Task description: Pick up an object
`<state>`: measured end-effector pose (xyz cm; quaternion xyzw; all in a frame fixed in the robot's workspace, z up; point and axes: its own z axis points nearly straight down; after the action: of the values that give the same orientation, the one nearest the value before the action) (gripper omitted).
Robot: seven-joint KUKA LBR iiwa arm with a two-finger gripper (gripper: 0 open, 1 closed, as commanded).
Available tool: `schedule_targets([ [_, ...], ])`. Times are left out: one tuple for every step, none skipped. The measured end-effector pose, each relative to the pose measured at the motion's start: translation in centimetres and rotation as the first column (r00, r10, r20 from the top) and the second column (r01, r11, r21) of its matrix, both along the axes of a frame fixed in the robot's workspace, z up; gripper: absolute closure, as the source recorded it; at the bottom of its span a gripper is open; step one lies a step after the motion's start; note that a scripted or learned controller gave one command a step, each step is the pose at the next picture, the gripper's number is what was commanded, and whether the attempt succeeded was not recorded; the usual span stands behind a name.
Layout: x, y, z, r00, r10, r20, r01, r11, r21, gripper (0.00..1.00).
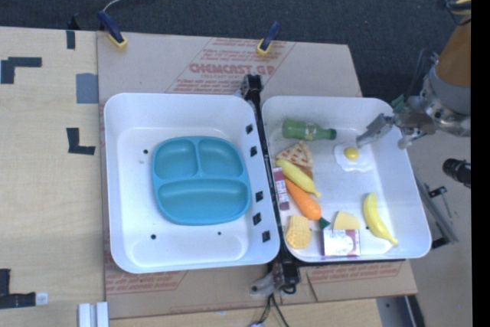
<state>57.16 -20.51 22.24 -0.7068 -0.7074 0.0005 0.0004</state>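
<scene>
The right bin (398,188) holds several toy foods: a green bottle (308,130), a fried egg (351,157), a pizza slice (297,156), a corn cob (299,177), a carrot (305,202), a banana (378,219), a cheese wedge (346,221), a pink-and-white box (340,243) and a yellow cracker (297,232). My gripper (385,137) hangs over the bin's upper right part, just right of and above the egg. Its fingers (371,132) stand apart with nothing between them.
A blue divided plate (202,180) lies in the left bin (122,165). Both bins rest on a cardboard sheet (222,69) held by two clamps (113,32) at its far edge. A black divider (260,165) runs between the bins.
</scene>
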Motion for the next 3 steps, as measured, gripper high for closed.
schedule_targets([
  [1.4,6.5,-6.9,1.0,0.001,-0.001,-0.001,1.0,0.001,0.0],
  [4.2,11.1,-13.3,1.0,0.0,0.008,0.0,1.0,-0.001,0.0],
  [8.5,10.9,-11.7,1.0,-0.001,-0.008,0.001,1.0,0.0,0.0],
])
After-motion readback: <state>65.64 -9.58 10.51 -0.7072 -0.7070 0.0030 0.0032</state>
